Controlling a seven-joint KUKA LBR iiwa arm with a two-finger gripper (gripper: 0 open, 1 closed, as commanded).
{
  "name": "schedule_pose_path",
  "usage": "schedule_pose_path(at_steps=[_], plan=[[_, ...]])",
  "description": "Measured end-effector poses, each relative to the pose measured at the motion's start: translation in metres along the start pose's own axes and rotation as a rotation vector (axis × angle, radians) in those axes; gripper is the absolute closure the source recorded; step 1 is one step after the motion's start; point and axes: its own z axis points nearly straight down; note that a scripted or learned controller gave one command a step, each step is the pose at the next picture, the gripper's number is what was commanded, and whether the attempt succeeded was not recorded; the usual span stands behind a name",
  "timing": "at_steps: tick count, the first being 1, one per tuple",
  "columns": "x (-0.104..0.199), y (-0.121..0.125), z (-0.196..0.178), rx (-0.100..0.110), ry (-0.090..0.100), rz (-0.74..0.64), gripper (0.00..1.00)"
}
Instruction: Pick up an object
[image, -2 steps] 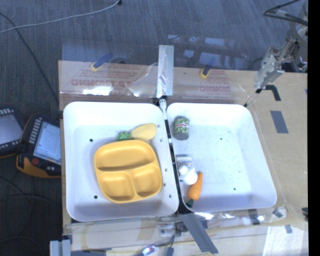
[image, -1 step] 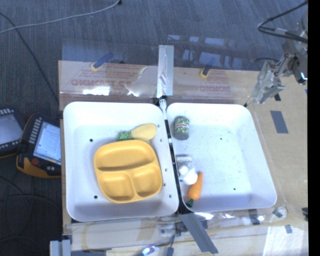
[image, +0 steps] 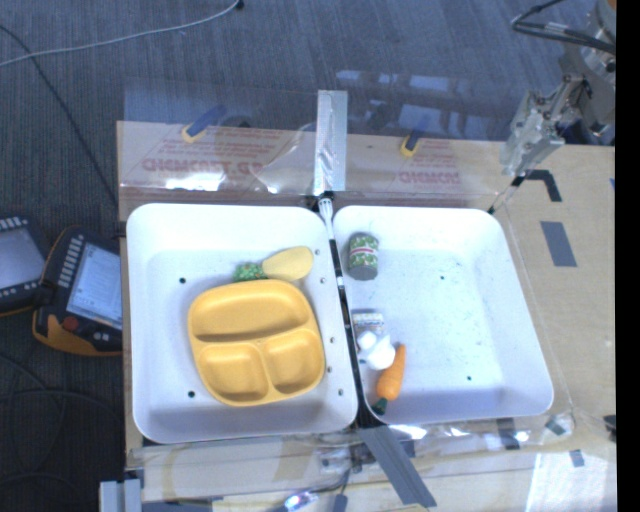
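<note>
In the right bin (image: 470, 300), a small green-labelled can (image: 362, 256) lies near the left wall. Further toward the front are a small clear-and-grey piece (image: 368, 322), a white lump (image: 377, 350) and an orange carrot (image: 391, 372), all close together. The left bin (image: 160, 330) holds a yellow divided plate (image: 258, 340). Behind the plate rest a pale yellow oval piece (image: 288, 262) and a small green piece (image: 248, 271). My gripper (image: 526, 140) hangs at the top right, beyond the right bin's far corner and well away from every object.
A taped divider (image: 338, 290) separates the two bins. A teach pendant (image: 85, 290) lies on the floor at the left. Cardboard and plastic sheeting (image: 300, 150) lie behind the bins. The right half of the right bin is bare white floor.
</note>
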Motion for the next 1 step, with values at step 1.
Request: schedule_pose_path(at_steps=[1], plan=[[0.0082, 0.1098, -0.0003, -0.001, 0.001, -0.252, 1.0]])
